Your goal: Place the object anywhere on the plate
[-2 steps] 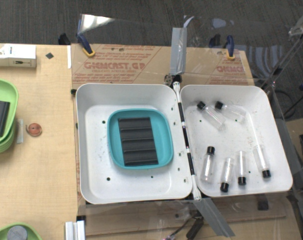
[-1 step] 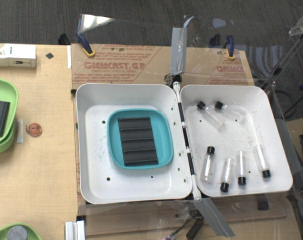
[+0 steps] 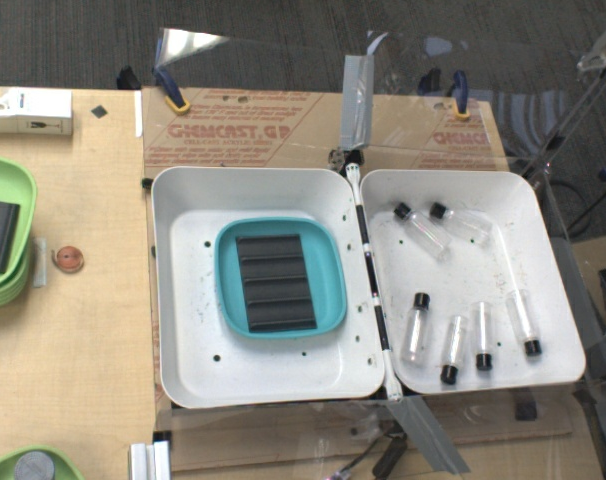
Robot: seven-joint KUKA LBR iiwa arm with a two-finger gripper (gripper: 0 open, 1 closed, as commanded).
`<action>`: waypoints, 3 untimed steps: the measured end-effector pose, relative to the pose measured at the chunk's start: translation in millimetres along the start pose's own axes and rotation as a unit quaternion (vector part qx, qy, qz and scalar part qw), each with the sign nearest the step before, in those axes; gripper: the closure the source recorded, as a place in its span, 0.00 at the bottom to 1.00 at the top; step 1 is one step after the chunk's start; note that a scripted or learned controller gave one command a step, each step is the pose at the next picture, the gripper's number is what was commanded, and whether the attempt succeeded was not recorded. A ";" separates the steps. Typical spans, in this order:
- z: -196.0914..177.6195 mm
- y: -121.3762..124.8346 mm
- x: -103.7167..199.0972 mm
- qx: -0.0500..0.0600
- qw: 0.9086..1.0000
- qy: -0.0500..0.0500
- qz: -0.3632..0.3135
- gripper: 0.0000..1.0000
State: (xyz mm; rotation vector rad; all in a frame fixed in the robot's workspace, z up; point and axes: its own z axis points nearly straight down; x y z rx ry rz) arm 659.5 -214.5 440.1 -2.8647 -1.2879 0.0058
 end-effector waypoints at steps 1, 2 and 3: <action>0.0 0.0 0.0 0.000 1.000 0.000 0.000 0.00; 0.0 0.0 0.0 0.000 1.000 0.000 0.000 0.00; 0.0 0.0 0.0 0.000 1.000 0.000 0.000 0.00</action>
